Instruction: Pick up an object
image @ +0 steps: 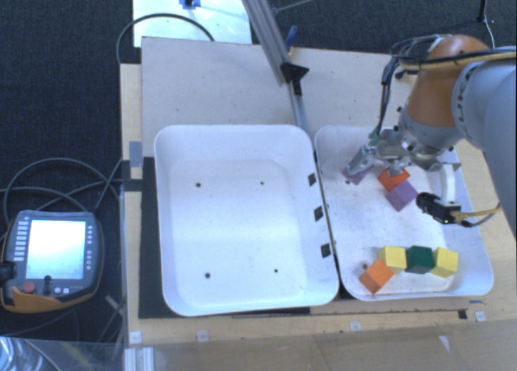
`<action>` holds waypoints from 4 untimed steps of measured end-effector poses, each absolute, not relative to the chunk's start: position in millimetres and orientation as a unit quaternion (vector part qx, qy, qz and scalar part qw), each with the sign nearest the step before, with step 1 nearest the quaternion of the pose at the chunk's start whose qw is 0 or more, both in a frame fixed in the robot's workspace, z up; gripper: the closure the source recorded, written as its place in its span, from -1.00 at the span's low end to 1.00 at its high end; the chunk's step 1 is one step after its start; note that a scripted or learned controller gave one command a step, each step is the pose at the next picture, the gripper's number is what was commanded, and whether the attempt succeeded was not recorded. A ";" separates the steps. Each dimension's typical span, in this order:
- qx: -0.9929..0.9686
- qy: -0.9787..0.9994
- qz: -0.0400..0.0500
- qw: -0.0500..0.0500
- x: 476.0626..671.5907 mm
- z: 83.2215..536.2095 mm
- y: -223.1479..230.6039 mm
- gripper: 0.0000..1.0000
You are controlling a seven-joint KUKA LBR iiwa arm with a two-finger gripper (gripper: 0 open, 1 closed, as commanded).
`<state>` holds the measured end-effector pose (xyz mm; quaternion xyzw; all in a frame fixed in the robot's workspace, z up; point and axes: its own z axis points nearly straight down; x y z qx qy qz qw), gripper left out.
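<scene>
My gripper (378, 157) hangs over the upper part of the right bin (477, 276), below the orange wrist band. A small mauve piece (355, 172) lies at its left tip, and I cannot tell whether it is held. Just right of the gripper is a red-orange block (394, 177), with a purple block (401, 196) touching it from below. Along the bin's front lies a row of two yellow blocks (394, 258) (445, 262) with a green block (420, 259) between them. An orange block (375, 276) sits at the row's left end.
The left bin (166, 224) stands beside the right one, their rims touching. A slanted metal pole (266, 22) crosses the bench behind the bins. A black cable end (436, 208) hangs from the arm over the right bin. A teach pendant (50, 260) lies off the bench at left.
</scene>
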<state>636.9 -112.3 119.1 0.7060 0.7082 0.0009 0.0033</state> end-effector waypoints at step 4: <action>0.703 0.711 0.002 0.001 648.1 222.0 -45.2 1.00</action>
